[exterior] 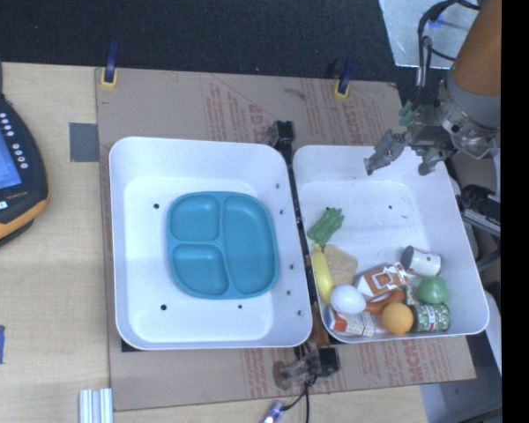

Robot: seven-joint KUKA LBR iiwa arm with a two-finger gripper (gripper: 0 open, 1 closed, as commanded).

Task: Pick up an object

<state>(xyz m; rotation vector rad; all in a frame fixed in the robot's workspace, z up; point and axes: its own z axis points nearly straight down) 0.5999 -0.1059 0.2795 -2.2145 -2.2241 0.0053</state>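
You saw the end effector (404, 155) poised over the far right corner of the right bin (370, 205), its two fingers spread apart with nothing between them. No object was held.

The objects available for picking lay heaped in the near part of that same bin, well apart from the end effector:

- a green leafy toy (325, 225) and a banana (321, 274) along the bin's left wall;
- a white egg (346, 300) touching an orange ball (397, 318);
- a carton (385, 282), a small white cup (421, 260), a green ball (432, 290) and a green-labelled can (432, 317) packed together toward the near right corner.

The left bin (141, 236) carried a blue divided plate (222, 243). A handheld controller (7, 179) rested at the left edge of the bench (53, 324).

Note the likely risks at that point. The bin floor directly below the end effector was bare, so a straight descent would probably have closed on nothing. The heap was tightly packed; fingers lowered into it could have struck two objects at once or pushed one aside. The egg and the balls were round and smooth, so you should have expected them to roll or squeeze out of a closing grip. The end effector also stood near the bin's far wall, where a low traverse could have clipped the rim.
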